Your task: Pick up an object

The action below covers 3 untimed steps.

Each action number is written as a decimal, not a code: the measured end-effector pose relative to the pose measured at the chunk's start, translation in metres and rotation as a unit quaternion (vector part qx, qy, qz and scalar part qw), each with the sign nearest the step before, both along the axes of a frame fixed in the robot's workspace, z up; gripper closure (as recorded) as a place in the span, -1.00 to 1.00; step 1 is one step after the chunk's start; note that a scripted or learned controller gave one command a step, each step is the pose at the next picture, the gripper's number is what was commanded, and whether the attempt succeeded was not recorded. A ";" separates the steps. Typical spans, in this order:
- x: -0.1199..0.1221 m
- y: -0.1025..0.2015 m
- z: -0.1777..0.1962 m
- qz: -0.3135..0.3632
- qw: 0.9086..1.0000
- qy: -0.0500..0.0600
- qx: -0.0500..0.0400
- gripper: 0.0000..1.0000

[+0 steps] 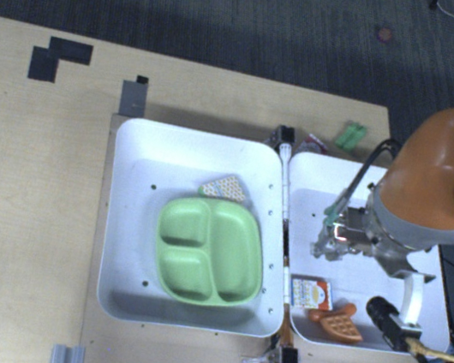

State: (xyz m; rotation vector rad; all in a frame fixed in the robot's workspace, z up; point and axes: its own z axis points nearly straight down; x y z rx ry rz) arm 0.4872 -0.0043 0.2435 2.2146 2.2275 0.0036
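From left to right, we see the green divided plate (210,250) in the left bin (128,202), then the gripper (331,242), its grip unclear, poised above the right bin (314,179), the waffle (339,327) lying near.

The grey arm with its orange band (438,170) reaches in from the right (bent steeply downward), its metal two-finger gripper (334,239) hanging low.
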 end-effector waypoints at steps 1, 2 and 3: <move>-0.001 -0.052 -0.049 -0.002 1.000 0.000 -0.001 1.00; 0.087 -0.144 -0.063 -0.002 1.000 -0.001 -0.001 1.00; 0.000 -0.108 -0.012 -0.002 1.000 -0.001 0.000 1.00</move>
